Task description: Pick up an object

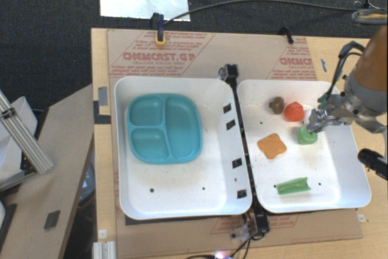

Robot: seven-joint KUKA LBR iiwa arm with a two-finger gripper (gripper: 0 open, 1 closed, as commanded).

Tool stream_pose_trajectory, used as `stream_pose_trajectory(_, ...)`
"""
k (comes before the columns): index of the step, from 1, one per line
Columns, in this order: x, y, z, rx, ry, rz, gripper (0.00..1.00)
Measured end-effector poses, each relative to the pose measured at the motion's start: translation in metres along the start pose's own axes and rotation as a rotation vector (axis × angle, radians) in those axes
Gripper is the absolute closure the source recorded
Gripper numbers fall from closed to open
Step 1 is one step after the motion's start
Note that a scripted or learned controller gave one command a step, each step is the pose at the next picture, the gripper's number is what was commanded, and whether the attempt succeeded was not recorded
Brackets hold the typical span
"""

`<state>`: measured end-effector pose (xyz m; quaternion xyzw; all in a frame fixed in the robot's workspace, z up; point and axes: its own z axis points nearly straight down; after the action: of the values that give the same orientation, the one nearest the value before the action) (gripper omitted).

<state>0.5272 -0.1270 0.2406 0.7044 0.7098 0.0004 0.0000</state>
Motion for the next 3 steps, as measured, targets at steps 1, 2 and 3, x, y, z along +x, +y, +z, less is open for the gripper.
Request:
stream_pose_trajectory(1,0.06,0.0,-0.002,-0.001,0.0,0.001,1.0)
stream_pose_trajectory(2,0.111,-0.001,0.011,0.0,0.001,0.0,1.0)
stream_pose_trajectory(3,0.157,0.002,0.015,-0.001,0.001,-0.001,1.0)
